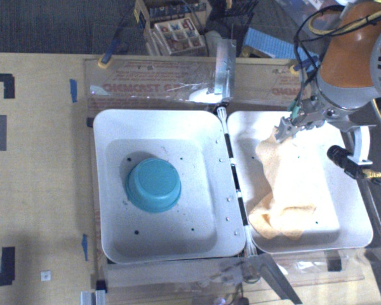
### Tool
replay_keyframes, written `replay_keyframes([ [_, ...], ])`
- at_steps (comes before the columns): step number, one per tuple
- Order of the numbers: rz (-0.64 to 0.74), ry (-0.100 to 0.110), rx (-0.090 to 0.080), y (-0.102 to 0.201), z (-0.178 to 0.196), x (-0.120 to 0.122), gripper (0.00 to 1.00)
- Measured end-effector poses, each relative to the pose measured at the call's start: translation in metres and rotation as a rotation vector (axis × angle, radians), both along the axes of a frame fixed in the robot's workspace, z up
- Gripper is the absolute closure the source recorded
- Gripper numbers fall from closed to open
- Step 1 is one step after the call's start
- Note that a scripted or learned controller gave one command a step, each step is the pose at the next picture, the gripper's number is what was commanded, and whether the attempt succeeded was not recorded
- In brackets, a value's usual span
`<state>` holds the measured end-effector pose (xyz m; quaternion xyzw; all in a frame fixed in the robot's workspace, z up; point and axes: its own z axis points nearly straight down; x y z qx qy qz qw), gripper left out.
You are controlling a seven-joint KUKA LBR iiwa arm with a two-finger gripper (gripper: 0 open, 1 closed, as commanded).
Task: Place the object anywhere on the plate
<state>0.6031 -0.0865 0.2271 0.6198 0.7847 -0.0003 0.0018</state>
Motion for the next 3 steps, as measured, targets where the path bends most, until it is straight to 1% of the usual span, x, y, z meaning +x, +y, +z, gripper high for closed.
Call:
replay_keyframes([
  [1,0.004,0.001,0.001,0.001,-0.002,0.001,1.00],
  [2,0.404,0.003,0.002,0.041,-0.002,0.000,1.00],
  [3,0.802,0.002,0.002,0.088,-0.010,0.004,1.00],
])
